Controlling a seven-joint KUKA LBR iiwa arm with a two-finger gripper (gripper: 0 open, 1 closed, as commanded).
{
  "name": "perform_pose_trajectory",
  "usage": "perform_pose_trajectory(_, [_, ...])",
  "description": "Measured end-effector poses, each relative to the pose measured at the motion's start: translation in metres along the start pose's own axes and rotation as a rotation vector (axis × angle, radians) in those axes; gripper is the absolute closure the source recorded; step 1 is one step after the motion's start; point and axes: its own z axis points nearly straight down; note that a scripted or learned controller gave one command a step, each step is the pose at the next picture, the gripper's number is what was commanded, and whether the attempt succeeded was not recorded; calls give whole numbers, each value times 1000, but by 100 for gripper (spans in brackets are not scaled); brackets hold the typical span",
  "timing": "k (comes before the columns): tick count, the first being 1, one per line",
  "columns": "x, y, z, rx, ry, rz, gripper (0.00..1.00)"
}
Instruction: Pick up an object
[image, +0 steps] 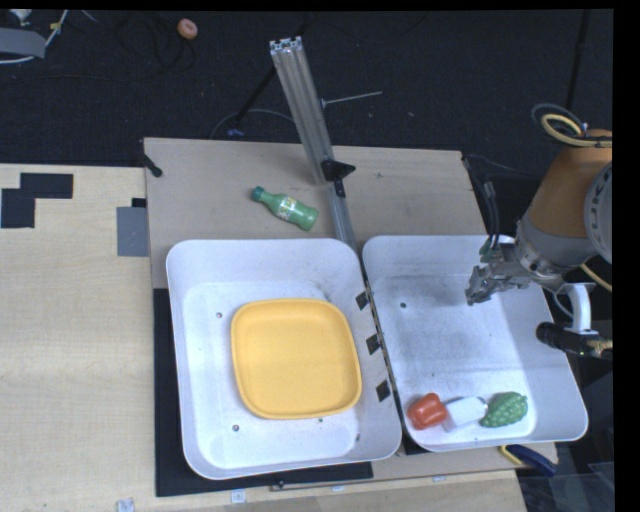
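In the right bin (440, 330), three small objects lie along the near edge: a red pepper (427, 410), a white block (465, 411) and a green bumpy piece like a grape bunch (503, 409). My gripper (481, 290) hangs over the far right part of that bin, well behind the objects and apart from them. Its dark fingers point down and nothing shows between them. A yellow square plate (296, 357) lies in the left bin (200, 300).
A green bottle (286, 207) lies on its side on the bench behind the left bin. A metal rail (312, 120) slants up from between the bins. Black clips sit on the divide between the bins. The arm's orange and grey body stands at the right.
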Motion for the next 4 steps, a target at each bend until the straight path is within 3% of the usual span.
perform_pose_trajectory(2, [-4,3,-106,-5,-1,2,100])
perform_pose_trajectory(3, [-3,3,-106,0,0,0,100])
perform_pose_trajectory(4, [43,-4,-100,1,1,-2,100])
